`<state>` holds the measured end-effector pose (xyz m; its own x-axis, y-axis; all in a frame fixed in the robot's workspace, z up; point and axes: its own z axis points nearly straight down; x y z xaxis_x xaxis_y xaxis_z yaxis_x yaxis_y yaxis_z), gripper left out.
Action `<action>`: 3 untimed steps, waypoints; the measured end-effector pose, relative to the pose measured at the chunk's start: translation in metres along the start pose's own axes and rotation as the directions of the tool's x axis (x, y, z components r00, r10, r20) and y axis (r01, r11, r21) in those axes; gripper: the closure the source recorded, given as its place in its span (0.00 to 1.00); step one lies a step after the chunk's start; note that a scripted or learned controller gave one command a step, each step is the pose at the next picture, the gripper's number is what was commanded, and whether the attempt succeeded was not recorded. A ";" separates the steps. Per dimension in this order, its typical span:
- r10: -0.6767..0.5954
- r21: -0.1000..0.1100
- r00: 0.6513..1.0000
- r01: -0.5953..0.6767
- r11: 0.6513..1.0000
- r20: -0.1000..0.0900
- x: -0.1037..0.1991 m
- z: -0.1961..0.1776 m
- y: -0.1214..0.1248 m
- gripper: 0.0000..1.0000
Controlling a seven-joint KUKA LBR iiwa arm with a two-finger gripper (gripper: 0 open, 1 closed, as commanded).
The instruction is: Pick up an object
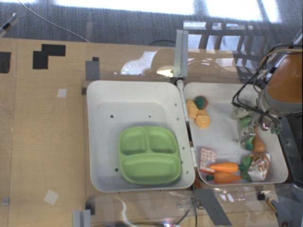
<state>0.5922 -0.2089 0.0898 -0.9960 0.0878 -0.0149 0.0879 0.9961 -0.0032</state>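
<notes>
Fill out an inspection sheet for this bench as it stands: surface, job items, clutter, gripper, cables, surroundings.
Surface: wooden bench bearing left bin and right bin.
Job's things: right bin holds corn pieces, two carrots, a small carton, a snack packet.
Clutter: green divided plate in left bin.
Grippers: gripper low over right bin's right side; finger state unclear.
Cables: black cables looping at the wrist.
Surroundings: black markers on bench.

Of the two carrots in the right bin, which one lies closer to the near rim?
The lower carrot, darker orange, lies nearest the near rim of the right bin. The other carrot lies just above it, brighter orange, beside the small red-and-white packet.
</notes>
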 end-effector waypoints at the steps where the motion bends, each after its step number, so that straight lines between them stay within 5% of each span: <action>1: -0.010 0.001 1.000 0.010 1.000 0.015 -0.005 -0.014 0.004 1.00; 2: 0.185 -0.002 0.983 -0.185 0.983 0.005 0.012 -0.154 0.024 1.00; 3: 0.241 -0.004 0.970 -0.241 0.970 -0.005 0.011 -0.168 0.092 1.00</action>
<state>0.5870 -0.1159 0.2571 -0.9455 0.3255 -0.0105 0.3255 0.9455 0.0048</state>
